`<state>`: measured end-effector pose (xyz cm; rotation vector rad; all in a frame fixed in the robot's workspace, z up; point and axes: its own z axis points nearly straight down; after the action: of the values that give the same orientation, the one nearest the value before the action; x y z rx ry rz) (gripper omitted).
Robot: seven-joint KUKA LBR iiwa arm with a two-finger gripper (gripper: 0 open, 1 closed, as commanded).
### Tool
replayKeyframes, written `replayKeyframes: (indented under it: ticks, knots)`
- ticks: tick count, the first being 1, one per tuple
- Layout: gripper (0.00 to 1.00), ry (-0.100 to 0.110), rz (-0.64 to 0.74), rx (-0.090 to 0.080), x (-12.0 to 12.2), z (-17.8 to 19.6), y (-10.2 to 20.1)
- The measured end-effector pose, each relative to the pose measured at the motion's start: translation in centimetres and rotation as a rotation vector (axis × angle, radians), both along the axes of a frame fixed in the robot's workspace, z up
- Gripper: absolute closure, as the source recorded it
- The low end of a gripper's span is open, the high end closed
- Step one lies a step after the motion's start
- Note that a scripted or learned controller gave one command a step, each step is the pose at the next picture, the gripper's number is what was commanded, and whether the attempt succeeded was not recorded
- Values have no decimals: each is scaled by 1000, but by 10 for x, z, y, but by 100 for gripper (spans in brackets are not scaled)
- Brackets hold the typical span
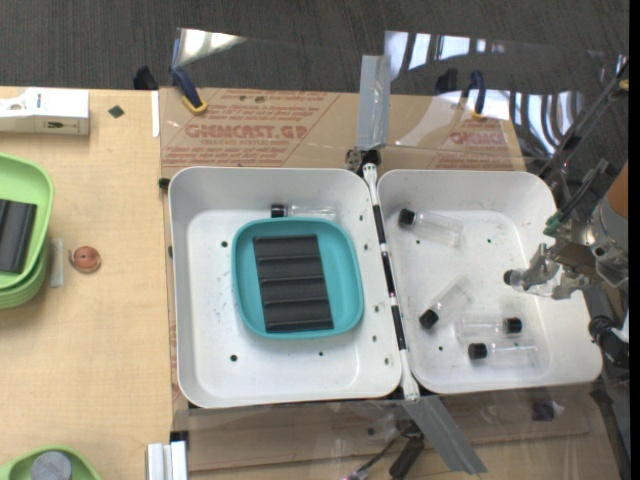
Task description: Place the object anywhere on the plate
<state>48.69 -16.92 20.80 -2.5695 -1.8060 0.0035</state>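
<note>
1. Camera view, nearest edge: on the wooden bench [90,368] at the lower left sits a green container with a grey lid [48,465], cut off by the frame.
2. Near the front wall of the right bin [440,373] lie two clear vials with black caps, close together. The front vial [503,351] has its cap pointing left, and the second vial [490,324] just behind it has its cap pointing right.
3. A little further in, a tilted vial [445,301] lies by itself with its black cap at its lower-left end.
4. The gripper [525,279] hangs over the right side of the right bin, beyond the two front vials and apart from them. Whether it is apart or together cannot be told, and nothing can be seen held in it.
5. The left bin [200,348] holds the teal plate [345,268] near its middle. A black ribbed insert [292,283] lies on the plate, and none of the vials is on it.
6. Towards the back of the right bin lies a far vial [432,225] with its cap towards the upper left.
7. In the left bin, a fifth vial [300,211] lies just beyond the plate's far rim, cap to the left.
8. Left of the bins are a small reddish disc [86,258] and a green tray [30,183] at the frame's edge.
9. Behind the bins lies printed cardboard [260,128] with a yellow-tipped clamp [187,90] at its corner, and a white box [45,111] sits at the far left.
</note>
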Motion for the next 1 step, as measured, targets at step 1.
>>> replayKeyframes:
  ticks: [1]
  knots:
    - [100,2,93,1,-10,4,69]
